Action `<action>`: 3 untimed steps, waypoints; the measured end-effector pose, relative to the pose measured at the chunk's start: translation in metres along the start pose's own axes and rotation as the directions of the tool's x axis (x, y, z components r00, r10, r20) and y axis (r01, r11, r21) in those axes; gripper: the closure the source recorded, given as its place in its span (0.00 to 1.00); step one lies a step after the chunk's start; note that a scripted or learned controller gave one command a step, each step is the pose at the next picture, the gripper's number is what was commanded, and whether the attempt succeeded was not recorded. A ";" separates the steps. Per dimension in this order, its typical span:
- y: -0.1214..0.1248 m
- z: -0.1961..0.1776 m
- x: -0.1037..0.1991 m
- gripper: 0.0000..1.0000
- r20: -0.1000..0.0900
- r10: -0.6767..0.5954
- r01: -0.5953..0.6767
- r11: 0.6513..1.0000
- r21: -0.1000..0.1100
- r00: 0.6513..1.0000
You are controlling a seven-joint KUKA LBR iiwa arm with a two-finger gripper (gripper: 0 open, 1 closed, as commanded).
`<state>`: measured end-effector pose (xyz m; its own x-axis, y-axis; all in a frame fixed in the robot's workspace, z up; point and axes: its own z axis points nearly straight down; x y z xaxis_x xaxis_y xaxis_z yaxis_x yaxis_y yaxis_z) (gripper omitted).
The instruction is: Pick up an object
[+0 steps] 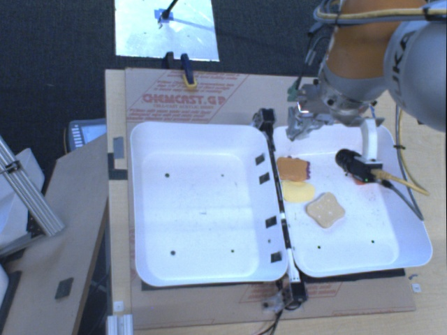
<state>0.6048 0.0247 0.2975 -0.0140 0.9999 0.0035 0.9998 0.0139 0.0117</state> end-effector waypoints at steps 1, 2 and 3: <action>-0.114 -0.037 0.005 1.00 0.001 0.009 -0.009 1.000 0.011 1.000; -0.110 -0.174 0.044 1.00 -0.001 0.005 -0.005 1.000 -0.007 1.000; -0.111 -0.165 0.113 1.00 0.001 0.003 -0.003 1.000 0.009 1.000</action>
<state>0.4907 0.1360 0.4615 -0.0107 0.9999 0.0025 0.9999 0.0107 0.0024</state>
